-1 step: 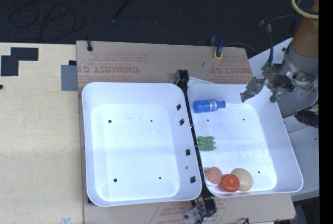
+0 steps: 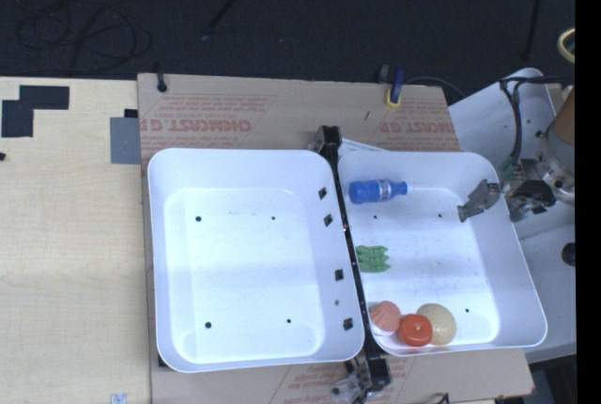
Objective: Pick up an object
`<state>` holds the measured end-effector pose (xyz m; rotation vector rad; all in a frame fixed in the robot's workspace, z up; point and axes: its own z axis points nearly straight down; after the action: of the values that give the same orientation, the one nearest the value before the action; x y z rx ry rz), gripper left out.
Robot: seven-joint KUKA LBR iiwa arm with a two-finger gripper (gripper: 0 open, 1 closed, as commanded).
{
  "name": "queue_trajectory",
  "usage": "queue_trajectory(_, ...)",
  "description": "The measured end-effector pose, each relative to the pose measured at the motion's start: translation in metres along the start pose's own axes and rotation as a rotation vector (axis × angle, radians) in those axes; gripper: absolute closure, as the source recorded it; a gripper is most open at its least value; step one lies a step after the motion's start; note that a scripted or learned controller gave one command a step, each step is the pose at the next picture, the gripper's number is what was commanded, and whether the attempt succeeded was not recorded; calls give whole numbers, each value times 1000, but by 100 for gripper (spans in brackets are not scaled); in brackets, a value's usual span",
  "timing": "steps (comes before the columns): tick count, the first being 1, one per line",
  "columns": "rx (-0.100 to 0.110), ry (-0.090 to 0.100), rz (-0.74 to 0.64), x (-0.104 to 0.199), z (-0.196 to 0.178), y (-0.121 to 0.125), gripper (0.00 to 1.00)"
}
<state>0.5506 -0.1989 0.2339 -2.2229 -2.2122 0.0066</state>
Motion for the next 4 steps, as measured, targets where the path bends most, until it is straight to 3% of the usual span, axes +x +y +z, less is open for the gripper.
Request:
queue_trajectory(1,-4,0,-4,1,-12,2,100)
queue_trajectory(2,-7,-2,-3,-15,-28,-16,100)
queue_trajectory(3,-6,-1,-4,-14,-61,-56,100)
queue_trajectory(4,-8,-2,-1,-16,-95,-76,100)
